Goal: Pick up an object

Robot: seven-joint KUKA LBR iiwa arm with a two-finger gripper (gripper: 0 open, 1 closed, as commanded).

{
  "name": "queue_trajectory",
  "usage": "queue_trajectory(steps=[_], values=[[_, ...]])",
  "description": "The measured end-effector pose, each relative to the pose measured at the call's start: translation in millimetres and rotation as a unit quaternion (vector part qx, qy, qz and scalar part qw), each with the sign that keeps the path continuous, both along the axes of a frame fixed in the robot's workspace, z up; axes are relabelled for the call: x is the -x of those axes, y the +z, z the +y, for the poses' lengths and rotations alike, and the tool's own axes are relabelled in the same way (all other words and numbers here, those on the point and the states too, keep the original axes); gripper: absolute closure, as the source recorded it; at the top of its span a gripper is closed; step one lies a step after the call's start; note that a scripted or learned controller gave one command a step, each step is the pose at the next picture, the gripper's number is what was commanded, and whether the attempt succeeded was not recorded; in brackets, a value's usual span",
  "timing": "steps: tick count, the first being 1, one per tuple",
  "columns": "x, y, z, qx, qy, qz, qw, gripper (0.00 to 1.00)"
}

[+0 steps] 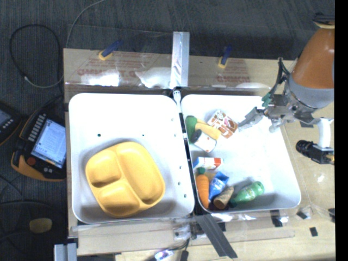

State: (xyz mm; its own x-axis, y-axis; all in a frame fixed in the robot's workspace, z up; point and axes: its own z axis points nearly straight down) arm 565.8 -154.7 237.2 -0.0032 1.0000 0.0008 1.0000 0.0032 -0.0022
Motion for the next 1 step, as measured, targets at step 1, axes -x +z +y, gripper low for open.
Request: queue_trajectory(steps=[1], values=[[-61.4, -138.2, 11.3, 0.0023, -0.027, -0.001, 0.9996, 0.0]])
